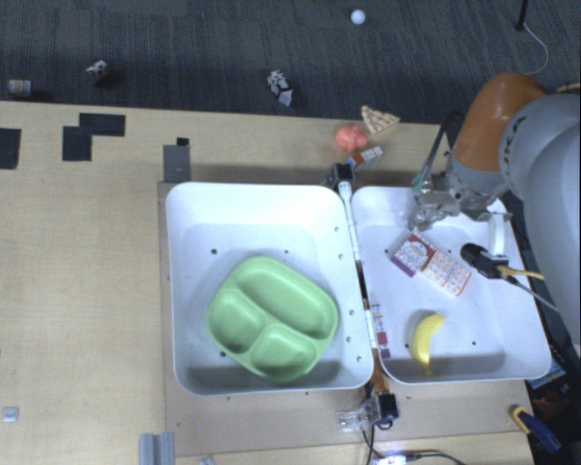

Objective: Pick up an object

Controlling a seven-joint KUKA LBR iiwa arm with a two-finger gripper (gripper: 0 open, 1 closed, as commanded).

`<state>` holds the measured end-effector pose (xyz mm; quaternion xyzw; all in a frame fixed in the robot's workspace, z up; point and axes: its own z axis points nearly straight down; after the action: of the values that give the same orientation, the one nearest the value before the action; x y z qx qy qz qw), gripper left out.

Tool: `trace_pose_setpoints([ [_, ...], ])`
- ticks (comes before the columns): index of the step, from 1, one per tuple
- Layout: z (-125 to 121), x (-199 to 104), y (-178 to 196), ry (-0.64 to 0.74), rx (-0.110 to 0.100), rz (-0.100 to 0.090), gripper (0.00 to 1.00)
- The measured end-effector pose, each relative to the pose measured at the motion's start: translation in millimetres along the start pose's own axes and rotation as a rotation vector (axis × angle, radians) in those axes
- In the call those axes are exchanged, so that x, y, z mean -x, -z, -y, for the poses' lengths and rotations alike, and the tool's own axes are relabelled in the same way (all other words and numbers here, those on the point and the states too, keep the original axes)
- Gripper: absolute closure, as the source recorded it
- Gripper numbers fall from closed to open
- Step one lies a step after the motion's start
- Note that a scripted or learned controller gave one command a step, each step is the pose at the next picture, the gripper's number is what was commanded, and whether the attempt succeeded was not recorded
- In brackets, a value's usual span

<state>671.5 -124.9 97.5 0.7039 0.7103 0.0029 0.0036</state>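
Hovering at the 11 o'clock corner of the right bin (495,341), the tool (425,216), its opening impossible to tell, should centre above the patterned packet (432,264) at its 6 o'clock before descending.

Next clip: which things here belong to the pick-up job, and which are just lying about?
Job: gripper over the right bin; banana and packet in that bin; green plate in the left bin.

Lying about: pink lump and wedge on the bench behind the bins; white ball and scrap on the carpet.
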Motion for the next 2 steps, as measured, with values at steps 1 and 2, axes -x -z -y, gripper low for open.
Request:
trace_pose_setpoints([
  [1, 0, 0, 0, 0.001, -0.001, 0.0, 0.0],
  [2, 75, -30, -10, -0.007, -0.004, -0.001, 0.0],
])
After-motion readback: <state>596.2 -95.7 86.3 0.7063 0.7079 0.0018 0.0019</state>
